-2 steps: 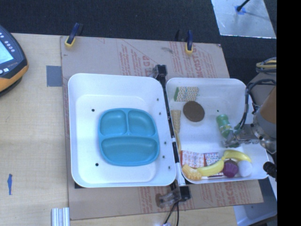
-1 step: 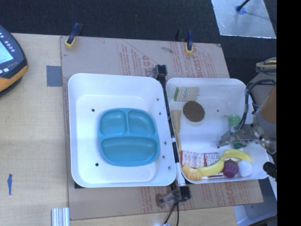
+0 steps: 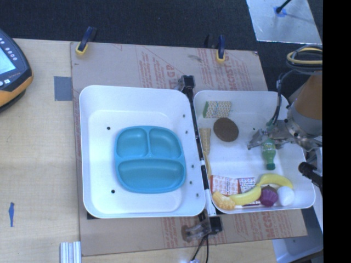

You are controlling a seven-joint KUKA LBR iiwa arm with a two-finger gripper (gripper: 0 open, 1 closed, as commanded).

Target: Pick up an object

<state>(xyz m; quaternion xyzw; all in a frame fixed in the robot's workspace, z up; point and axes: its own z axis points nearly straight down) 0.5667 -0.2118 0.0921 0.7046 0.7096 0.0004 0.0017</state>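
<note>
The right bin (image 3: 249, 99) holds several objects. A small green bottle (image 3: 269, 156) lies near its middle right. My gripper (image 3: 270, 139) hangs directly over the bottle's upper end, at the tip of the grey arm (image 3: 308, 104) with its orange band. A brown round disc (image 3: 225, 129) and a green speckled pad (image 3: 218, 109) sit toward the far left of the bin. Along the near wall lie a banana (image 3: 256, 189), a purple ball (image 3: 269, 196), a white egg (image 3: 286, 195), a red and white packet (image 3: 227, 184) and an orange slice (image 3: 221, 202).
The left bin (image 3: 96, 147) carries a blue divided plate (image 3: 149, 159). A thin tan stick (image 3: 205, 142) lies along the right bin's left wall. A yellow and grey device (image 3: 10, 64) sits at the bench's far left. Clamps (image 3: 220, 49) hold the cardboard's far edge.
</note>
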